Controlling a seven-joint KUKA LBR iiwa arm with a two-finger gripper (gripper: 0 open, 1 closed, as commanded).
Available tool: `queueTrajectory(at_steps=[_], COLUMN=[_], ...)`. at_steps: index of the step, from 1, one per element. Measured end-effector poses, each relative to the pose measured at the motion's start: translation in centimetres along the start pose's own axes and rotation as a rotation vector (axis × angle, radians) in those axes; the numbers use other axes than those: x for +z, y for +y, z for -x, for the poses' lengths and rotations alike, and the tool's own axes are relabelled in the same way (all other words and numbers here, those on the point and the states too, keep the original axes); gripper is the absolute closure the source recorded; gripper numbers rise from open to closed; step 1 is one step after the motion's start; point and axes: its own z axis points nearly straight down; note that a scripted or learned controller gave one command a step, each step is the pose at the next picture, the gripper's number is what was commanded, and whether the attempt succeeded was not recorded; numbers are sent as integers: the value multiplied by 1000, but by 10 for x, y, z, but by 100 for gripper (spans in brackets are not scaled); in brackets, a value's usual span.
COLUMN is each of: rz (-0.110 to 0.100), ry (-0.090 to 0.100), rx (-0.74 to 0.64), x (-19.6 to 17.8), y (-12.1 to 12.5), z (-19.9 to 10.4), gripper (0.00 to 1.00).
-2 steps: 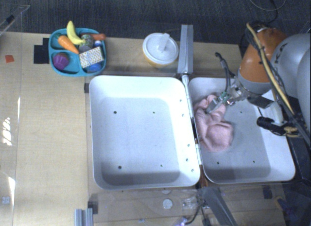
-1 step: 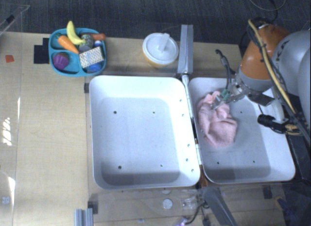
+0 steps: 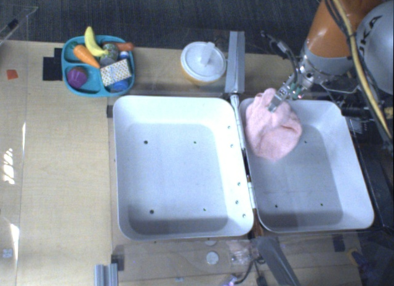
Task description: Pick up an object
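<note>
Pink cloth — pinched in jaws

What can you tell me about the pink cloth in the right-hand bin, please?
The pink cloth looks like a soft, fuzzy fabric, pale pink and crumpled into a rounded heap with folds. It lies in the right bin, at its far left corner, draped partly over the bin's left rim. Its upper edge is drawn up into a small peak where the gripper meets it, a pinch of fabric between the fingertips. Nothing else touches it.
</note>
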Motion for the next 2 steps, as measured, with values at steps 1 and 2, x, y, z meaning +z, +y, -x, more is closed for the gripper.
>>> queueTrajectory(at_steps=[1,2], rz=[1,-1], ry=[-3,3], rx=[-234,-312], x=[-97,-15], y=[-33,-20], z=[18,-46], gripper=[100,100])
